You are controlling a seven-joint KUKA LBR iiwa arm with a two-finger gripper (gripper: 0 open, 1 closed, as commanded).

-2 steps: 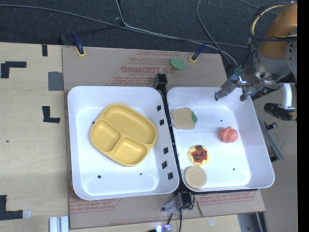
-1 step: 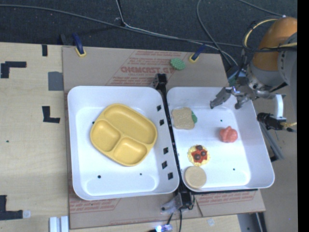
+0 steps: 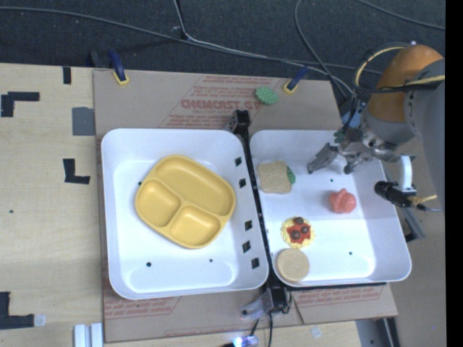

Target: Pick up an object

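Red object (image 3: 343, 201): small, lumpy toy food, probably a strawberry, though the view is too coarse to be sure; it lies in the right bin (image 3: 387, 266), nearest the gripper (image 3: 334, 160), just below and right of it; you should expect it light, stiff and rather slick, best taken across its narrow middle; gripper fingers spread wide, nothing between them. Left of the red object, a sandwich (image 3: 275, 177); below-left, a small pizza (image 3: 297, 231) and a round biscuit (image 3: 293, 264); far left, a yellow tray (image 3: 185, 201).

Glossy white plastic bins (image 3: 119, 215) hold a smooth yellow plastic tray (image 3: 185, 200), on matt brown cardboard (image 3: 210, 100).
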